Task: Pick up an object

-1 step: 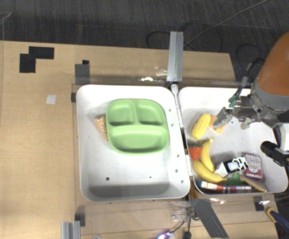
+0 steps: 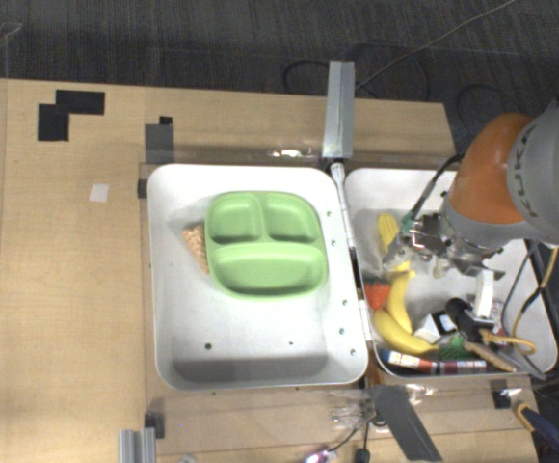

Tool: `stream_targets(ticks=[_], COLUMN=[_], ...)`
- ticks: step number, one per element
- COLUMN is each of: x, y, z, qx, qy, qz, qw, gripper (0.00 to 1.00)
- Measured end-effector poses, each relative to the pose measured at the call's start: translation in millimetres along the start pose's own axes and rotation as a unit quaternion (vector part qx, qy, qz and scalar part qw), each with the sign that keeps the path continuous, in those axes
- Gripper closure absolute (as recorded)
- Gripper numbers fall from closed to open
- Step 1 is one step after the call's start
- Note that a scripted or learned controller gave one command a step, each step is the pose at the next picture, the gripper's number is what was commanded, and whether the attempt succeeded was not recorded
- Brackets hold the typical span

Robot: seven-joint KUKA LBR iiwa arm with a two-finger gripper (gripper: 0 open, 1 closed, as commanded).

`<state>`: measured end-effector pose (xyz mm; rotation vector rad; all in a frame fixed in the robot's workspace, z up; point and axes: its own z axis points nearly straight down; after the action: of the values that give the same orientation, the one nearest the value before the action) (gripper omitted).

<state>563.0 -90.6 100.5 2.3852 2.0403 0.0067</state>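
Observation:
My gripper (image 2: 408, 246) is low inside the right bin (image 2: 424, 183), at its left part. It hangs just over the upper end of a yellow banana (image 2: 396, 318) that curves down toward the bin's front wall. A small yellow corn-like piece (image 2: 386, 228) lies right beside the gripper on its left. A small orange piece (image 2: 378, 293) sits left of the banana. The wrist and the orange band (image 2: 487, 177) hide the middle of this bin.
The left bin (image 2: 251, 340) holds a green divided plate (image 2: 264, 242) with a tan piece (image 2: 196, 247) poking out from under its left edge. Markers (image 2: 434, 364) and dark tools (image 2: 467, 321) crowd the right bin's front. A metal post (image 2: 338, 109) stands behind the bins.

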Motion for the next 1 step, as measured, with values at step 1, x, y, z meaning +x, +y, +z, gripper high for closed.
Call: stream_targets(ticks=[1], x=[1.2], y=[1.3], z=[-10.8], qx=[-0.002], qy=[0.001], qz=[0.001], qw=[1.0], gripper=[1.0])
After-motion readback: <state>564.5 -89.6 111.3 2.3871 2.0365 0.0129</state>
